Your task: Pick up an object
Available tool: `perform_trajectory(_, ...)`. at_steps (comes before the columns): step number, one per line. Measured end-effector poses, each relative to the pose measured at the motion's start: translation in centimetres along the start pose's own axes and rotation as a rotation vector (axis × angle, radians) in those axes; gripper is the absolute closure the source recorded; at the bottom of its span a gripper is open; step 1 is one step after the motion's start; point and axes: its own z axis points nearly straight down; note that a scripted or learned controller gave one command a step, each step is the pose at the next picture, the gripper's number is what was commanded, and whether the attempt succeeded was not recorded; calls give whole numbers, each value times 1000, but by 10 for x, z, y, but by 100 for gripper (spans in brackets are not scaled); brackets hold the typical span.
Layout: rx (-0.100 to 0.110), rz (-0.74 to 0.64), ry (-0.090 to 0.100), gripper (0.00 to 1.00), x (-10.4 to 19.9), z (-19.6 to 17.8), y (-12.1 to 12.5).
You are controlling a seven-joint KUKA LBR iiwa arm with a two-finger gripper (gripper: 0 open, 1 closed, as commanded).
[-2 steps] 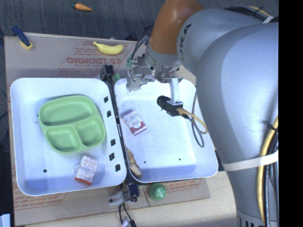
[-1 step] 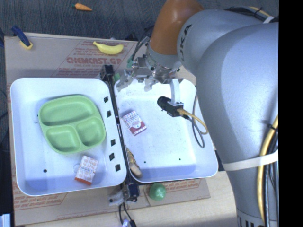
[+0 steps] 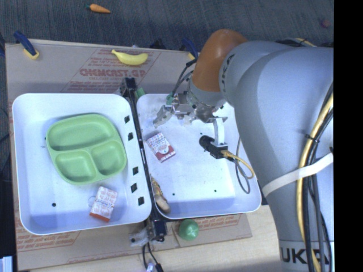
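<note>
Pincer (image 3: 164, 113) sits low over the far-left corner of the right bin (image 3: 227, 200), fingers spread, nothing between them. Red-and-white packet (image 3: 160, 146) lies on that bin's floor just near of the pincer, apart from it. Left bin (image 3: 22, 169) holds a green divided tray (image 3: 86, 148) and a second packet (image 3: 104, 203). Yellow banana (image 3: 130, 56) lies on the bench beyond the bins.
</note>
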Motion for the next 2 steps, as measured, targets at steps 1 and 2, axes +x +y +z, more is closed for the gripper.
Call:
perform_trajectory(1, -3, -4, 1, 100, 1, -12, 2)
perform_trajectory(2, -7, -4, 4, 100, 134, -101, 2)
